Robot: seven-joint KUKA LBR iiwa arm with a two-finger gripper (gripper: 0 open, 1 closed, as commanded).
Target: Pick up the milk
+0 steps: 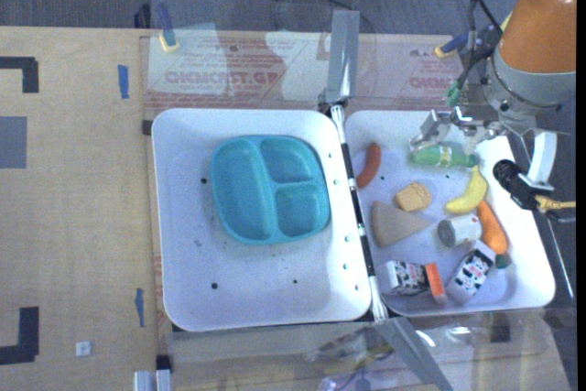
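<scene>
White right bin (536, 288) | your milk (472, 273) lies at 5 o'clock near the front rim, carrot (493, 229) just beside | end effector (446, 131) at 12 o'clock over green bottle (443, 157), grip state unreadable | open floor mid-bin.

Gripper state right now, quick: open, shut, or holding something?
Two-finger metal gripper: cannot be told; it hangs over the green bottle in the right white bin, far from the cow-patterned milk carton.
</scene>
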